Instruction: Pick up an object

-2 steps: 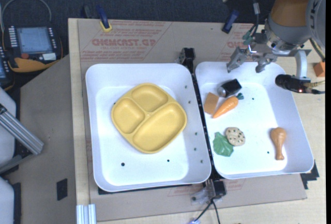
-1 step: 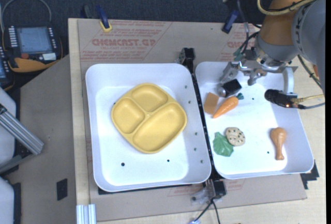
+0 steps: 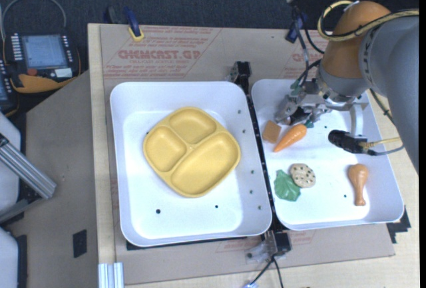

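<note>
Since the arm comes in from the right, we find the pincer [image 3: 301, 109] low over the right bin [image 3: 379, 210], at its upper-left part, right above the carrot [image 3: 290, 138]. The carrot lies tilted, thick end toward the pincer, so we read it as the likely target. Whether the fingers touch it we cannot tell; they look somewhat apart, but the wrist and cables hide most of them, so we leave their spread undecided. Nothing shows between them.

Just left of the carrot sits an orange block [image 3: 271, 131], close enough to get nudged on a descent. Nearer the front, the cookie [image 3: 302, 175] overlaps a green leaf [image 3: 287, 186]; the drumstick [image 3: 358, 181] lies apart at the right.

The left bin [image 3: 126, 213] holds a yellow tray [image 3: 192, 150], centred, probably the drop-off spot. Both bins rest on the worktop [image 3: 100, 147].
</note>
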{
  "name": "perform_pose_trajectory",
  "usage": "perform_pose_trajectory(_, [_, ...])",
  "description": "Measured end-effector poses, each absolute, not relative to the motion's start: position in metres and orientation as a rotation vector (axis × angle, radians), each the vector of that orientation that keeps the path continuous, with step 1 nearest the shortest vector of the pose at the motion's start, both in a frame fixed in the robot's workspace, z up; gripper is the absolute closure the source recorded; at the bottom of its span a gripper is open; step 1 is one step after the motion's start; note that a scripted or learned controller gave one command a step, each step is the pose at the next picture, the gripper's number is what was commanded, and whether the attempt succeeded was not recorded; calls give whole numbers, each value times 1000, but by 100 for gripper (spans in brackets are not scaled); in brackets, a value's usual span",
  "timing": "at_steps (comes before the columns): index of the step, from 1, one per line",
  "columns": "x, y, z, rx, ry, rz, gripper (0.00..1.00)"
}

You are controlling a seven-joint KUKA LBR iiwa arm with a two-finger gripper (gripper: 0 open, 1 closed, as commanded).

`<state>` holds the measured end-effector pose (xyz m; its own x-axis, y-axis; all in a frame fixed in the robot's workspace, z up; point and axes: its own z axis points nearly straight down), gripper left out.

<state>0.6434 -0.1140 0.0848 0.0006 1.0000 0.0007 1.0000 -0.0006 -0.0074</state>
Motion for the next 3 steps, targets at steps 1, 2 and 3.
perform_pose_trajectory(1, [643, -114, 85, -2220, -2219, 3, 0])
perform_pose_trajectory(2, [644, -114, 96, -2222, -2221, 0, 100])
perform_pose_trajectory(3, [649, -118, 160, -2226, -2226, -6, 100])
